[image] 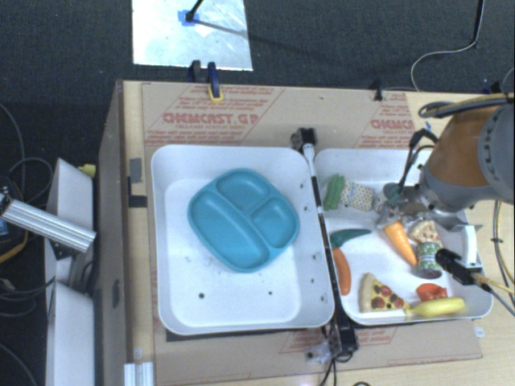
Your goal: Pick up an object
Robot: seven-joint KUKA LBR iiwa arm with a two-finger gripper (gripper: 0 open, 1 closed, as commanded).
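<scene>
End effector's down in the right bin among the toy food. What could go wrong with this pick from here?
1. Crowding: the end effector sits right by the carrot, with a small can and other pieces packed close, so it may nudge neighbours or close on two things.
2. The carrot lies tilted and tapers, so it could slip out.
3. The banana and pizza slice lie near the right bin's front rim; a shove could push them over.
</scene>
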